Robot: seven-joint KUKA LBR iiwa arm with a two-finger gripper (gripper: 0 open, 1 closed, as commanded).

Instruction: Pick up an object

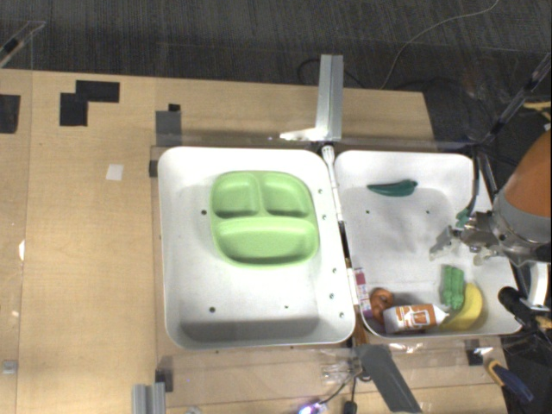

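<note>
Camera view is looking down at a slant on the bench (78, 257), and nearest its lower edge, in the right bin (405, 172), a cluster of things is lying along the near wall: a small brown item (379, 299) at the left, a white carton with an orange label (412, 317) just beside it, a yellow banana (467, 309) curving at the right, and a green leafy-looking piece (451, 285) touching the banana's upper side. Just beyond that group the gripper (450, 241) is hanging over the bin's right-hand part, near the green piece but apart from it. Its metal fingers are showing as a blurred cluster, nothing is visible between them, and whether they are spread or closed cannot be told. The grey arm with its orange band (528, 188) is reaching in from the right edge. Farther back in the same bin, a dark green pepper-like object (392, 187) is lying alone near the far wall. In the left bin (185, 231), a light green divided plate (261, 216) is sitting a little toward the far side. Beyond both bins, a metal upright (330, 97) is standing at their junction.
</note>
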